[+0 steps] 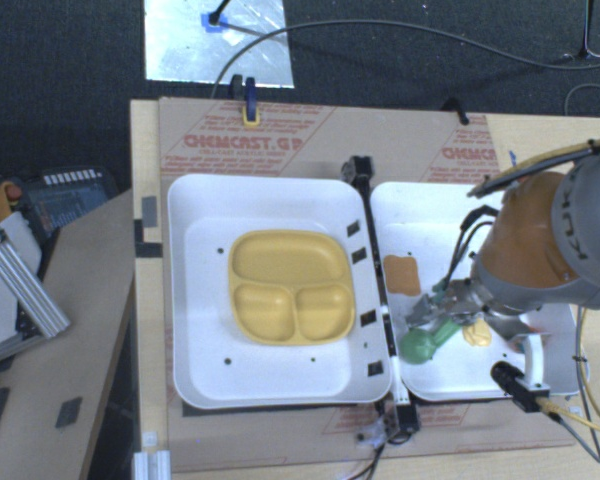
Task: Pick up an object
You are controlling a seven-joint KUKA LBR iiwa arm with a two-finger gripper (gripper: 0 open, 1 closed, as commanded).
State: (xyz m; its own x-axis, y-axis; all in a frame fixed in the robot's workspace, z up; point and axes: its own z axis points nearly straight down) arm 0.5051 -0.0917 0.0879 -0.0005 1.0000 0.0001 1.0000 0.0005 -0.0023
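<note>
arm: grey with orange band, reaches in over the right bin
hand: low in right bin, near its front-left part; open or closed, cannot tell
green object: in right bin, just beside the hand, contact unclear
yellow object: right bin, just right of the green one
orange-brown flat piece: right bin, behind the hand
yellow divided tray: centre of left bin, well apart from the hand
desk: carries both bins

A bulky grey arm with a broad orange band, black cables looped alongside, and a small metallic hand
</note>
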